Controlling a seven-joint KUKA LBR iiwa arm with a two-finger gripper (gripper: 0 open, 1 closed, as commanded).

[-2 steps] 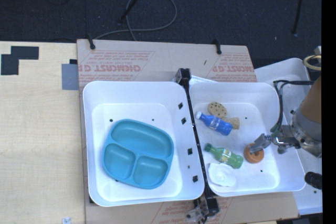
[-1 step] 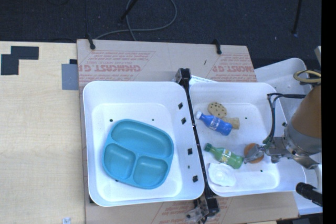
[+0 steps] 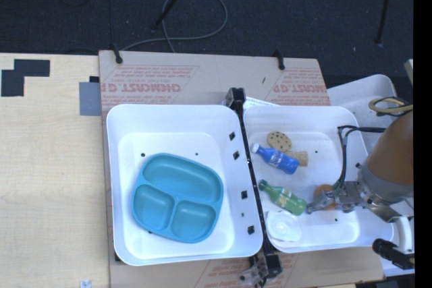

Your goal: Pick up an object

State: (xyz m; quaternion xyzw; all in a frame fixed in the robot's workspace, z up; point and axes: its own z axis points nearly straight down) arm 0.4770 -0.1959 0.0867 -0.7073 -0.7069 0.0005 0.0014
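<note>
Bins sit side by side at centre frame on a cardboard sheet (image 3: 202, 81) over a pale wooden bench (image 3: 47, 165). Left shallow white plastic bin (image 3: 121, 138) holds one light-blue three-compartment plastic tray (image 3: 177, 197), lying flat, slightly rotated. Right shallow white plastic bin (image 3: 317, 119) holds the loose items: round tan cookie with dark spots (image 3: 278, 140) near the upper middle, small blue plastic bottle with white cap (image 3: 275, 159) just below it and lying on its side, green plastic bottle (image 3: 283, 198) lying tilted lower down, clear plastic cup or lid (image 3: 283, 226) at the lower left corner of that bin, hard to make out. Small orange object (image 3: 325, 189) shows right beside the gripper, partly hidden. Grey arm with orange band (image 3: 395, 158) comes in from the right edge; two-finger gripper (image 3: 322, 201) is low inside the right bin, just right of the green bottle's end. Jaws: cannot tell if spread or closed, too small and blurred. Dark floor with cables (image 3: 196, 3) across the top.
</note>
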